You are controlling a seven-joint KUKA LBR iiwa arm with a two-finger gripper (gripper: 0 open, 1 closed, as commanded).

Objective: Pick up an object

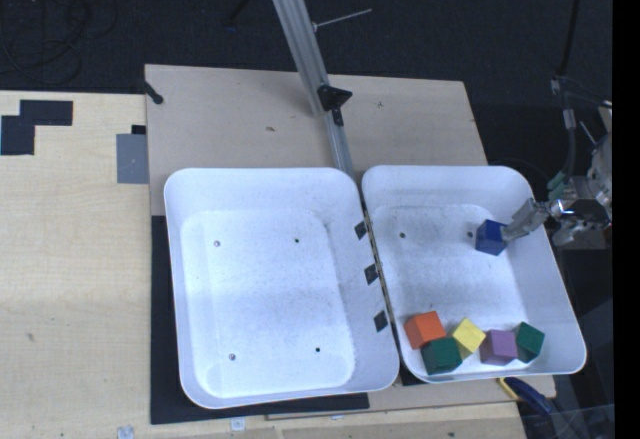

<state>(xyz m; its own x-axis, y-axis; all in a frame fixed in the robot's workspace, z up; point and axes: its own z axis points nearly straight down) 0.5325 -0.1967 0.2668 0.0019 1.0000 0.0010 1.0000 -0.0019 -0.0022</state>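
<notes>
Two white bins are sitting side by side. In the right bin (455, 192), the gripper (508, 231) is touching one blue cube (489, 238); I cannot tell its state. Five cubes are clustering near the front: one orange (423, 328), two green (441, 355), one yellow (468, 335), one purple (497, 346).

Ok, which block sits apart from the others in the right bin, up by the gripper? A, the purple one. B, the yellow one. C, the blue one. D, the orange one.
C: the blue block lies alone beside the gripper, while the rest cluster at the right bin's near edge.
</notes>
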